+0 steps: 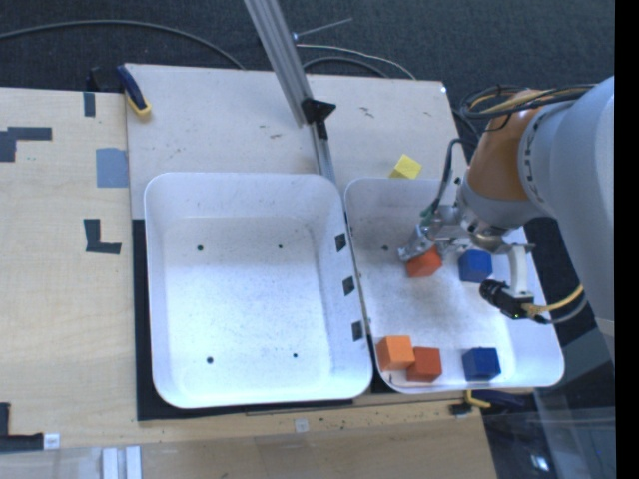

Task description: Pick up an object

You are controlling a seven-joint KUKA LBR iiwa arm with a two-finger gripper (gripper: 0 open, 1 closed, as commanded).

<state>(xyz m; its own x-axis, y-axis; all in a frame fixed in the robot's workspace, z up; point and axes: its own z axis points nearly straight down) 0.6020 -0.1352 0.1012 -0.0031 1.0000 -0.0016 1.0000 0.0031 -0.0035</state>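
gripper over the right bin, at an orange-red block

left bin (180, 367) bare-floored; in the right bin (544, 372), an orange block (396, 350) and red block (425, 363) touch at the near edge, blue cubes (481, 363) (475, 265) beyond. the gripper (429, 249) reaches from the right, fingers clamped on the orange-red block (423, 263).

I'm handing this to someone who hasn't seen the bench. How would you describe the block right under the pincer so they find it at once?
Start at the right-hand white bin, the one the arm reaches into. Near its middle, right at the pincer, lies a red-orange block with a blue block just to its right. It is the only reddish block away from the near rim, where the orange block and red block sit together.
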